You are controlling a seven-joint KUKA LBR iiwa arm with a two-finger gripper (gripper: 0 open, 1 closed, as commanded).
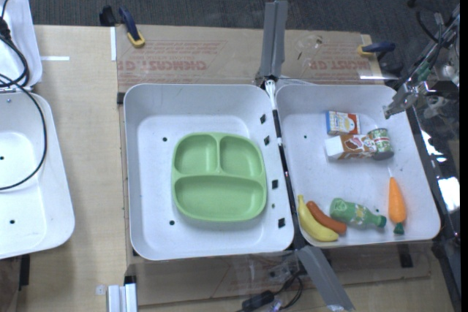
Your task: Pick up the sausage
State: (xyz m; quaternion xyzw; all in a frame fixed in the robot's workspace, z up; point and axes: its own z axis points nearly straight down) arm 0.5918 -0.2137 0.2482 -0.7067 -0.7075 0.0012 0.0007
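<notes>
The gripper [395, 107] sits at the far right rim of the right bin [307, 157], a thin metallic tip below a tangle of cables and bracket; whether it is parted or closed cannot be told at this size, and nothing shows between its tips.

Just inward from it, toward the bin's middle, lies a small carton [342, 122] with an orange and white printed face, flat and boxy. Touching that carton on the near side is a second white carton [355, 146] with red print and a greenish end, lying on its side.

Further from the tool, along the bin's near edge, a smooth orange carrot [395, 202] with a dark green tip points toward the gripper. Beside it lies a glossy green bottle [356, 214]. The sausage [325, 218] lies beyond the bottle, well apart from the gripper: a slim, rounded, orange-red cylinder, gently bent, resting against the curved yellow banana [314, 223] in the bin's near left corner.

Farthest from the tool, the left bin [146, 157] holds a matte pale-green divided plate [218, 177] with three rounded compartments.
</notes>
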